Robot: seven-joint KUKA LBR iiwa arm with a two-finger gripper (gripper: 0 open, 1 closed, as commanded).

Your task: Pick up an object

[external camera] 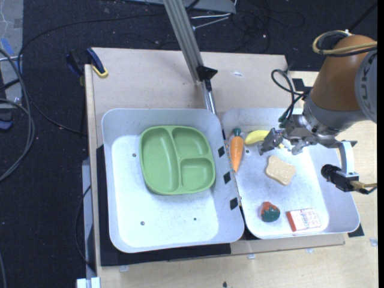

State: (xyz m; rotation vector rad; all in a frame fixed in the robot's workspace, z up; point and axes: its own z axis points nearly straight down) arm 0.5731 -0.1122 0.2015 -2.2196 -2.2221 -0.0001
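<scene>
Nearest you, a red and white carton (306,219) lies in the right bin's (336,185) front corner; its printing is too small to read.
From that carton: the tomato-like toy (270,212) is just left, the bread slice (280,170) up-left with open floor around it. Your gripper (277,138) hovers beyond the bread, beside the banana (255,137); I cannot tell its finger state. The carrot (236,152) hugs the left wall. The green divided plate (177,159) fills the left bin (120,221).

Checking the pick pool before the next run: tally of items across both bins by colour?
Green: 1, divided plate, left bin
Orange: 1, carrot
Yellow: 1, banana
Tan: 1, bread slice
Red and white: 1, small box
Red and green: 1, small round toy
Total: 6
</scene>
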